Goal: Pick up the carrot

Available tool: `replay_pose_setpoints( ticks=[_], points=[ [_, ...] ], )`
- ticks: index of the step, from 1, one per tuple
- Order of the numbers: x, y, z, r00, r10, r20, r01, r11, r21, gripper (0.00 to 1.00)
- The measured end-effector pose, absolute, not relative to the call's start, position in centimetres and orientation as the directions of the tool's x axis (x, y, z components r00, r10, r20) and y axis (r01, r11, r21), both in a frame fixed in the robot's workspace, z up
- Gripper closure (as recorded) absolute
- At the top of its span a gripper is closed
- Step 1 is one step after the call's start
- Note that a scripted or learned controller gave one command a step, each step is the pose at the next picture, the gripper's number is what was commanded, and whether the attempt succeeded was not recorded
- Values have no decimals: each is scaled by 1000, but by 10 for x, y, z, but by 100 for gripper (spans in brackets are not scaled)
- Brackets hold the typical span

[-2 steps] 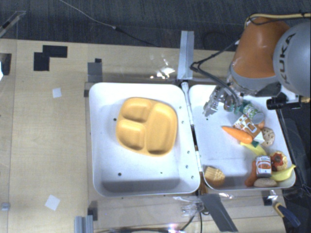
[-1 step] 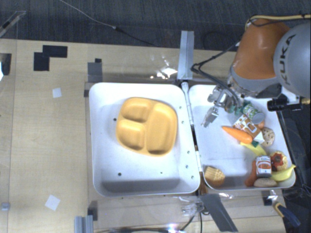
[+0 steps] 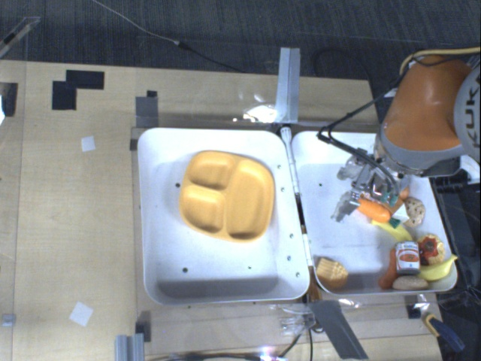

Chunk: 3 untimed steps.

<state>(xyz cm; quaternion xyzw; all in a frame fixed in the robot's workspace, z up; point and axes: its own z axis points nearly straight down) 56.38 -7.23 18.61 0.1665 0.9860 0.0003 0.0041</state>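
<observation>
Metal fingers of the gripper (image 3: pixel 359 194) hang over the right bin (image 3: pixel 325 232); I cannot tell from here how far apart they stand, nor whether they hold anything. I see the orange carrot (image 3: pixel 373 208) lying just beside them, tapered, near a yellow banana (image 3: pixel 438 269) and a small jar (image 3: pixel 407 257). A moulded yellow tray (image 3: pixel 227 195) fills the left bin (image 3: pixel 161 224).

A yellow tray (image 3: pixel 227 195) lies in the left bin (image 3: pixel 161 277). The right bin (image 3: pixel 323 224) holds a bread roll (image 3: pixel 331 272), jar (image 3: pixel 407 256) and banana (image 3: pixel 438 269).
</observation>
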Motion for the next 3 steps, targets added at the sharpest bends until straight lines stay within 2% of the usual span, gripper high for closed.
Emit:
replay_pose_setpoints(
  ticks=[1,2,3],
  points=[
    [569,-128,90,-934,357,-17,357,934,4,0],
    [572,-127,103,-936,352,-24,352,936,6,100],
    [587,-20,189,-864,503,-10,503,864,10,100]
  ],
)
